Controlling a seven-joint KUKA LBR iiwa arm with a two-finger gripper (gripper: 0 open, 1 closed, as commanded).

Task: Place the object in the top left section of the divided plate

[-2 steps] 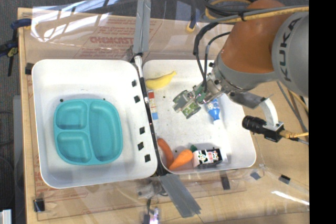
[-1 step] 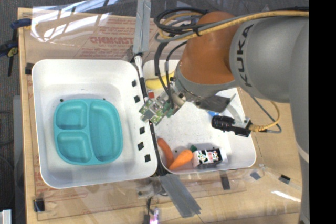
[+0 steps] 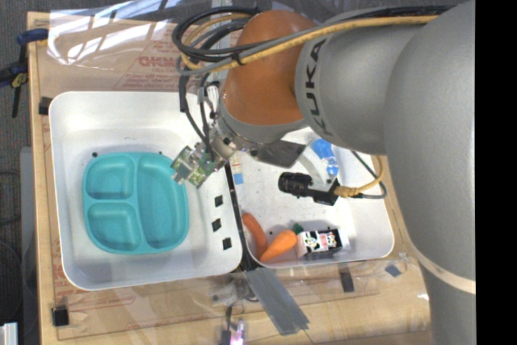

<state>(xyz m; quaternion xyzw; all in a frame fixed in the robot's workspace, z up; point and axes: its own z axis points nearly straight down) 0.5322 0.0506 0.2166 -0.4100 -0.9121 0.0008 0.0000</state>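
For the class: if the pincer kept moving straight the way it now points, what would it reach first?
The pincer points down-left toward the teal divided plate in the left bin. It would probably meet the plate's right-hand section or rim first; its height above the plate is unclear.

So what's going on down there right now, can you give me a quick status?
Gripper over the left bin, beside the teal divided plate. Carrot in the right bin.
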